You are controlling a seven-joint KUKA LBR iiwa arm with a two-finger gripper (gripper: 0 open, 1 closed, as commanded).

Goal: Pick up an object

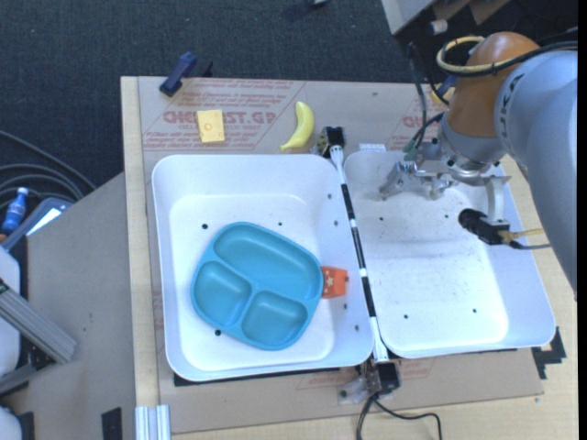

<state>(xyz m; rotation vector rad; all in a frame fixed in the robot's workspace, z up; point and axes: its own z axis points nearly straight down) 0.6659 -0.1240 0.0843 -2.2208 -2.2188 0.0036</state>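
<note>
My gripper (415, 183) hangs over the far left part of the right bin (440, 291), open, with nothing between its fingers. In the left bin (183, 191) a blue divided plate (257, 284) lies flat near the middle. A small orange object (335, 282) lies against the plate's right edge, close to the bin's right wall.
Behind the left bin, on the cardboard bench top, lie a yellow banana (299, 126), a small yellow block (211, 127) and a dark blue object (177, 73). A black clip (332, 139) sits at the far end of the divider between the bins.
</note>
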